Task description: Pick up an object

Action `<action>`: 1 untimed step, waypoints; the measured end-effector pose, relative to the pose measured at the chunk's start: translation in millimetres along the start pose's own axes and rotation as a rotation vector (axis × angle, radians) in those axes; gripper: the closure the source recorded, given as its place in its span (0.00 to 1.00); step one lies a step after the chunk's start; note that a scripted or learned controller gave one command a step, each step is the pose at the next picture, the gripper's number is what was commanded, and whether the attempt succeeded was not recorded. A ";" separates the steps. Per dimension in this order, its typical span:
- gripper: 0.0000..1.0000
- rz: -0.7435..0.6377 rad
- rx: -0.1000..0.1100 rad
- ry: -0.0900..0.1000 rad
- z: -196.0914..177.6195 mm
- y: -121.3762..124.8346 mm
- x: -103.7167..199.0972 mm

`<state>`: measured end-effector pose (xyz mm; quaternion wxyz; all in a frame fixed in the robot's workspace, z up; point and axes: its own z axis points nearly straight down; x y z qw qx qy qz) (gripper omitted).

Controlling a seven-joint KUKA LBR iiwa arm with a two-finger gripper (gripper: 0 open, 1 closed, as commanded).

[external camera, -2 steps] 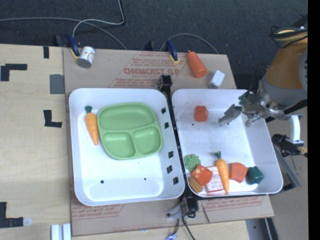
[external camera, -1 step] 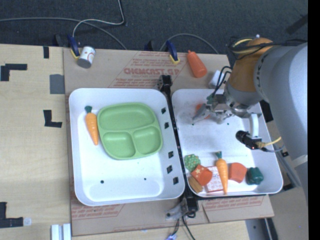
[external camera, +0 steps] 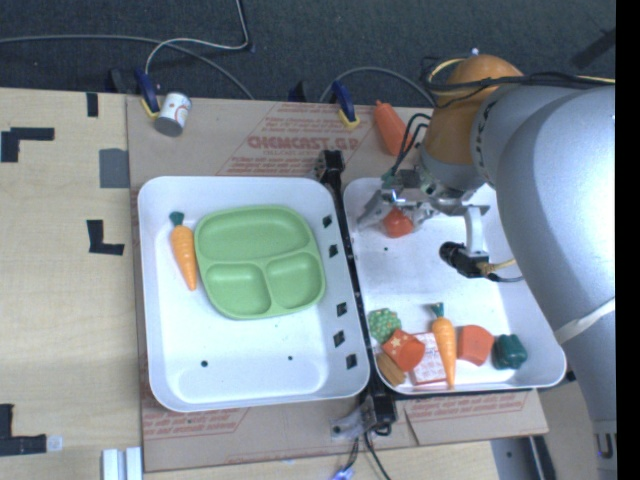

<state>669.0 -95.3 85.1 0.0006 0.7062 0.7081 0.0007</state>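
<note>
Looming grey and closest to the lens, the KUKA arm (external camera: 560, 198) sweeps in over the right bin (external camera: 420, 298), its orange band (external camera: 470, 103) bright above the wrist. At its tip the end effector (external camera: 398, 206) sits low at the bin's far corner, fingers splayed fairly wide around a small red-orange toy (external camera: 398, 224) that lies just beneath them. Whether the fingers touch the toy cannot be told; nothing appears lifted.

Well toward the near rim from the end effector, a cluster of play food waits: a green broccoli piece (external camera: 383, 321), a strawberry (external camera: 403, 349), an upright carrot (external camera: 444, 343), an orange block (external camera: 475, 343) and a dark green piece (external camera: 510, 350). Beyond the divider, the left bin (external camera: 240, 388) holds a green divided plate (external camera: 260, 261) with a second carrot (external camera: 183, 251) beside it. An orange piece (external camera: 390, 128) lies out on the worktop (external camera: 60, 268), behind the end effector.

By the look of it, the pick is at the approach stage: closing and lifting remain to be done.
</note>
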 end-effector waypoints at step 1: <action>1.00 -0.001 0.001 -0.002 -10.3 0.0 -0.4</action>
